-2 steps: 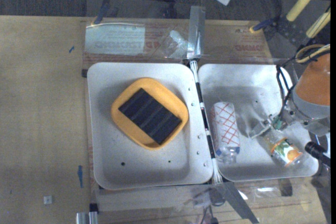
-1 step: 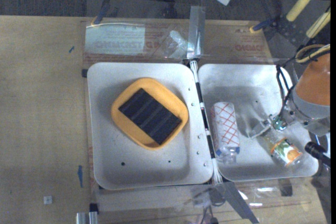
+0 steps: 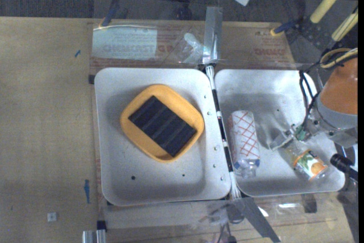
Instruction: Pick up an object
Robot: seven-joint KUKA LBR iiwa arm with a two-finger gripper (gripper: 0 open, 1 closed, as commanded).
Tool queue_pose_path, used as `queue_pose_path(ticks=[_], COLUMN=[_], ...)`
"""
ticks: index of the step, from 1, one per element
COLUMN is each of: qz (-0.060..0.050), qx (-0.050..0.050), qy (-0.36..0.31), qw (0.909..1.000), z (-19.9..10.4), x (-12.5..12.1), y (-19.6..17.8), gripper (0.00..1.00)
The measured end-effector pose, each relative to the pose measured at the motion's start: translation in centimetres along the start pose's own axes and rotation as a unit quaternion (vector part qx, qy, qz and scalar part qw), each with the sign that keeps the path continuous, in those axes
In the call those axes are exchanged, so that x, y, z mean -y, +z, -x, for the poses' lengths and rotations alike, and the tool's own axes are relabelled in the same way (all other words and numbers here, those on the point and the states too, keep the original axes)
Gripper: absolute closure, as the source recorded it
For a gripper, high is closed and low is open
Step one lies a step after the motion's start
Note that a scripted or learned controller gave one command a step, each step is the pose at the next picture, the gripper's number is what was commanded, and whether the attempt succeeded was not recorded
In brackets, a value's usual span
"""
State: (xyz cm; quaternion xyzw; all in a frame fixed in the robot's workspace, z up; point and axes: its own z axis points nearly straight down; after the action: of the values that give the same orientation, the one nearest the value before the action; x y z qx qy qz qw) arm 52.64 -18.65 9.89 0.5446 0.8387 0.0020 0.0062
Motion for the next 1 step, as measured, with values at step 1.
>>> queue_pose_path(ticks=[1], qz=[-0.004], qx=[-0.003], qy=[0.099], qw=[0.9951], z=[2.34], x=[-0.44], y=[1.16], gripper=[0.00])
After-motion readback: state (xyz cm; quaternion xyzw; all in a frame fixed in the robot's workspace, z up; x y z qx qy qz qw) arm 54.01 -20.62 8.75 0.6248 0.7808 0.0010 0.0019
